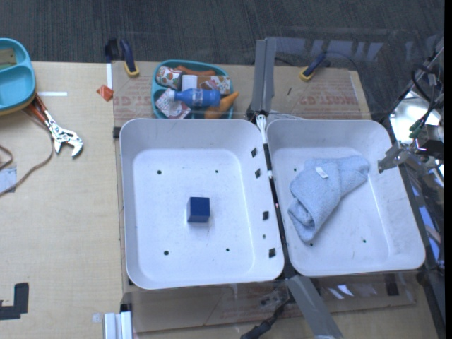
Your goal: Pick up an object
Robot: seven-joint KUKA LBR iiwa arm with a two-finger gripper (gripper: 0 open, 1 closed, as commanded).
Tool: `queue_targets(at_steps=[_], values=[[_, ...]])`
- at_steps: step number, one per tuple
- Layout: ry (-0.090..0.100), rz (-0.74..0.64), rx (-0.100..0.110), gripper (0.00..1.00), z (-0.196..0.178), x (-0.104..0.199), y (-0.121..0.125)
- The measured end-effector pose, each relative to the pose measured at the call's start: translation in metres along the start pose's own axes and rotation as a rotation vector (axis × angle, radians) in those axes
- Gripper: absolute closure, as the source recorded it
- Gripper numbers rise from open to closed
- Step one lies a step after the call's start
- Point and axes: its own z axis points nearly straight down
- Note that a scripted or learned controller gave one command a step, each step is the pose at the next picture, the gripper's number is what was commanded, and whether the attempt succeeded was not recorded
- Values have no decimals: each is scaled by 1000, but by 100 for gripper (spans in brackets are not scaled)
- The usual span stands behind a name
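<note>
Beside the crumpled grey terry towel (326, 193), the metal end effector (393, 158) hangs, grip state unclear.

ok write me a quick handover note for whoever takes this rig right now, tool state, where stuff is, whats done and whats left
Tool: at the right edge of the right bin, near its upper right corner, with nothing seen between its fingers; open or shut cannot be told.
Blue block: lying alone near the middle of the left bin.
Light blue towel: bunched up in the right bin, left of the tool.
Done: nothing picked up yet.
Left: pick one object, grasp and lift it. The towel looks nearer.
</note>
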Motion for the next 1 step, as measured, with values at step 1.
queue_targets(at_steps=[1], values=[[0, 199, 0, 0, -18, 8, 1]])
